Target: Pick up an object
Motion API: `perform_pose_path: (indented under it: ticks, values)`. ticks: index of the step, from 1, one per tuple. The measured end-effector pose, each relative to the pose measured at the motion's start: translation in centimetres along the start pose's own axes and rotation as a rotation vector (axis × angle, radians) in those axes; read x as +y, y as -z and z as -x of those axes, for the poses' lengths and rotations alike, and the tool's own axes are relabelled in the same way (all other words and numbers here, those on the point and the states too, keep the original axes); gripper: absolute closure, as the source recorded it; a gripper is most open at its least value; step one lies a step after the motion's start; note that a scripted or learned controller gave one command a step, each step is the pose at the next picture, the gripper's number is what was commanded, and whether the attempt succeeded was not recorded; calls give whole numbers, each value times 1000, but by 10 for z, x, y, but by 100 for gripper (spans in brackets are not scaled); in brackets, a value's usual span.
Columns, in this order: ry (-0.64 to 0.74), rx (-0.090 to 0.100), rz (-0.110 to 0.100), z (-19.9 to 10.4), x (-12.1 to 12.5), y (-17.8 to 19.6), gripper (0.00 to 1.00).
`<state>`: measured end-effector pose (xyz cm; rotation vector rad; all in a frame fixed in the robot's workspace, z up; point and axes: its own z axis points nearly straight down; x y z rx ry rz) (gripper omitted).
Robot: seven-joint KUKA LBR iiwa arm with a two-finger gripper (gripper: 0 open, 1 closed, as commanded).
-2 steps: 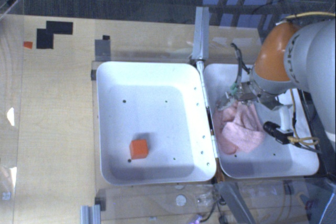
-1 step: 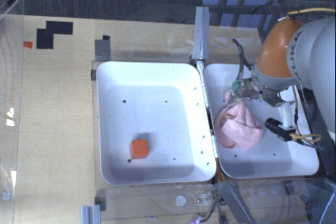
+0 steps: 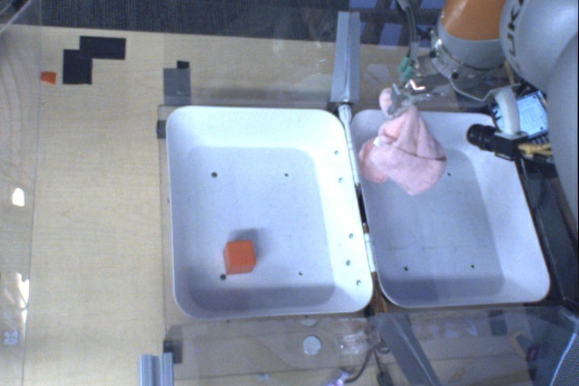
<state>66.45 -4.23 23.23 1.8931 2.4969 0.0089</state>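
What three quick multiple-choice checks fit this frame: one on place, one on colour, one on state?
1. Where is the block?
A. left bin
B. right bin
C. on the bench

2. What colour is the cloth?
A. blue
B. pink
C. green

3. What state is the cloth in?
A. lying flat in the left bin
B. folded on the bench
C. hanging from the gripper

Answers: 1 A, it sits on the left bin floor. 2 B, it is pale pink. 3 C, its top is bunched at the gripper and it droops over the right bin.
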Motion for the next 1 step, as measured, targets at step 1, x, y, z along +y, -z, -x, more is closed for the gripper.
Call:
perform_pose_path:
  ticks: [1]
  values:
    - [136, -2, 0, 55, -9, 1, 100]
